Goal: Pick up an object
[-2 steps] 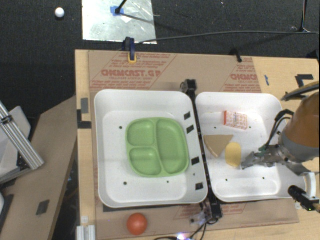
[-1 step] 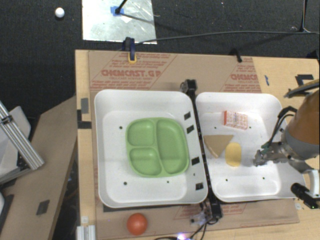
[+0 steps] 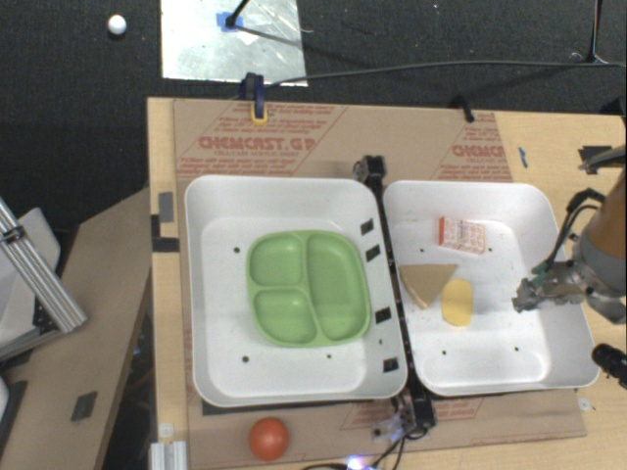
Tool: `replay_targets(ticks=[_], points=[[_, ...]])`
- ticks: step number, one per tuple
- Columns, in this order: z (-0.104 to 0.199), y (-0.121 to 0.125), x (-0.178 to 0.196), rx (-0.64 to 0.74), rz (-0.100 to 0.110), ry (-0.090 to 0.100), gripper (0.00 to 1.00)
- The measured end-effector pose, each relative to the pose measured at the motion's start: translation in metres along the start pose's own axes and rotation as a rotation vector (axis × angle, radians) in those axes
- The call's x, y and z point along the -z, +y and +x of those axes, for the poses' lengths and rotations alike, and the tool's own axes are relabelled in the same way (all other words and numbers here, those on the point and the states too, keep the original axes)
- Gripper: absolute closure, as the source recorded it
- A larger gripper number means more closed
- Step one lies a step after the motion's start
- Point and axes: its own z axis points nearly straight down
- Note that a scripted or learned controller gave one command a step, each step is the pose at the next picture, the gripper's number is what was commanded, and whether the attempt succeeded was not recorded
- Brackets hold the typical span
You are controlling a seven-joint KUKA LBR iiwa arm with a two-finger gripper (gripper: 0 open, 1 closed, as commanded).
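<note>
The two-finger gripper (image 3: 532, 295) is hanging over the right-hand edge of the right shallow white bin (image 3: 509, 360), coming in from the right on the grey arm (image 3: 600, 262). Its metal tip is pointing toward the bin's middle, but the view is too small and blurred there — I cannot tell how it is set, and nothing is visibly held in it.

Just to the gripper's left, at about its own height in the view, a small yellow rounded block (image 3: 457, 303) is lying on the bin floor, apart from the gripper. Touching that block on its far side from the gripper is a tan wedge-shaped piece (image 3: 426, 282), its point aiming down toward the near rim. Up and to the left of the gripper, a small white packet with red printing (image 3: 461, 234) is lying flat near the back of the same bin, well apart from the tip.

Farther left, past the black divider between the bins, the left shallow white bin (image 3: 216, 292) is holding a light green plastic plate with three compartments (image 3: 308, 288) — it is sitting near the middle. Well down and to the left of the gripper, outside both bins, an orange-red ball (image 3: 268, 438) is resting on the brown cardboard-covered bench (image 3: 323, 135).
</note>
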Motion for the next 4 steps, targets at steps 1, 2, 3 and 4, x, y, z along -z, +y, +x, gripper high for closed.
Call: replay_targets(ticks=[1, 2, 3, 4], points=[[0.002, 0.010, 0.060, 0.001, -0.003, -0.001, 1.00], [0.002, 0.011, 0.061, 0.001, 0.002, 0.001, 1.00], [0.057, 0.020, 0.072, 0.007, 0.001, 0.003, 1.00], [0.107, 0.025, 0.082, 0.007, 0.001, 0.003, 1.00]])
